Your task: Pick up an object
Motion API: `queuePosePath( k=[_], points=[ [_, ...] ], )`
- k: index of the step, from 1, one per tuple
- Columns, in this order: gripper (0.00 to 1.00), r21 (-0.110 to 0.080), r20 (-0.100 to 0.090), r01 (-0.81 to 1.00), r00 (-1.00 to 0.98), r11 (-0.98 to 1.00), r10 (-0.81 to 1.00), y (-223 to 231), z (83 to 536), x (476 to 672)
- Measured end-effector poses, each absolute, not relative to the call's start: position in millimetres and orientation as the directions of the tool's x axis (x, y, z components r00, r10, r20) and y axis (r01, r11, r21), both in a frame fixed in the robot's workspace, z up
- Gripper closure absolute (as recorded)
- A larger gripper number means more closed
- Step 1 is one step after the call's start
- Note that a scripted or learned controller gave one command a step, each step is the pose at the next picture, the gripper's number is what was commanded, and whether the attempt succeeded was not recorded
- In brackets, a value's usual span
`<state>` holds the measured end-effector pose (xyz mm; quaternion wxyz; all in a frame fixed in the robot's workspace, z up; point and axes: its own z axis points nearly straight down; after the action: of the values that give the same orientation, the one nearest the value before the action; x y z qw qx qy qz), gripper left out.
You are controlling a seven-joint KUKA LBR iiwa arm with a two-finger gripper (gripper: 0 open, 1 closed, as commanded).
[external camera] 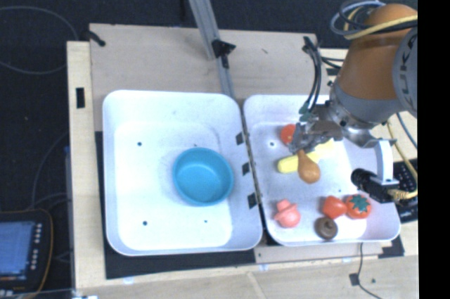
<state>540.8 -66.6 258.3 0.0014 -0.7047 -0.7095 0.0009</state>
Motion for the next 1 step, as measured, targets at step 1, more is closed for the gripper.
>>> queuePosePath(
  k=[1],
  points=[
    [1.0,0.001,0.001,1.0,-0.01,0.01,1.0,-5.5,258.7,553.9]
  ],
)
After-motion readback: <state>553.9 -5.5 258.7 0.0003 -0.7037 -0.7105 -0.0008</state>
